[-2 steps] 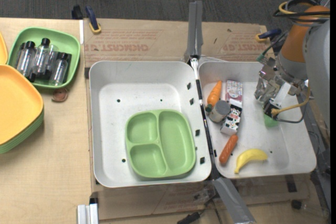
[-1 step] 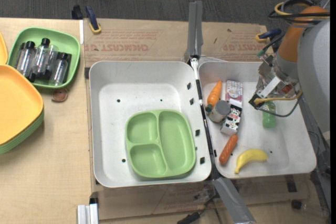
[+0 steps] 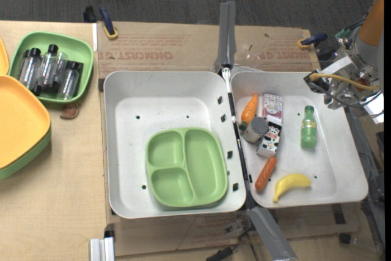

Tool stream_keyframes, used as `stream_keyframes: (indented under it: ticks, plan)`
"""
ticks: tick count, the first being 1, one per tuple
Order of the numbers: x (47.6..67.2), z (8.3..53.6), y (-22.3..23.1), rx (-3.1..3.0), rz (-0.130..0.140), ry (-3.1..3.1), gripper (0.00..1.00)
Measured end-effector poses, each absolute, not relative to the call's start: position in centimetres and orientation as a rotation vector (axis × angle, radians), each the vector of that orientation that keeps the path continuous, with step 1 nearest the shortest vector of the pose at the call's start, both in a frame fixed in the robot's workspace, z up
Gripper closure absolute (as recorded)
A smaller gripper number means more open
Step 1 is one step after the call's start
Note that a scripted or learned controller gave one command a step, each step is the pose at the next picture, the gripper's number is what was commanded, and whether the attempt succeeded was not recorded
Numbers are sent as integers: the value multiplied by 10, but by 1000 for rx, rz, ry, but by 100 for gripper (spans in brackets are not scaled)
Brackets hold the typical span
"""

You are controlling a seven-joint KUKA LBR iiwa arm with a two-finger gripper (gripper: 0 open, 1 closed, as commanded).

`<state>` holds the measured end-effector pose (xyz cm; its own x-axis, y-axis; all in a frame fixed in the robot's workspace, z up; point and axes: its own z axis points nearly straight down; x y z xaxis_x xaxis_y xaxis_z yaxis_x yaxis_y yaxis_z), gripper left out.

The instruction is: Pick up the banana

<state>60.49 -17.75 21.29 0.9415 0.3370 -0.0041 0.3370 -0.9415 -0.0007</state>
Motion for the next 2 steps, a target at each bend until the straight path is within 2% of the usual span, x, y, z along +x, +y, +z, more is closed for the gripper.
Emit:
stream_keyframes:
  ticks: [1, 2]
  plan:
    - [618, 91, -184, 3100, -5, 515, 100]
    - [599, 132, -222, 3126, -5, 319, 100]
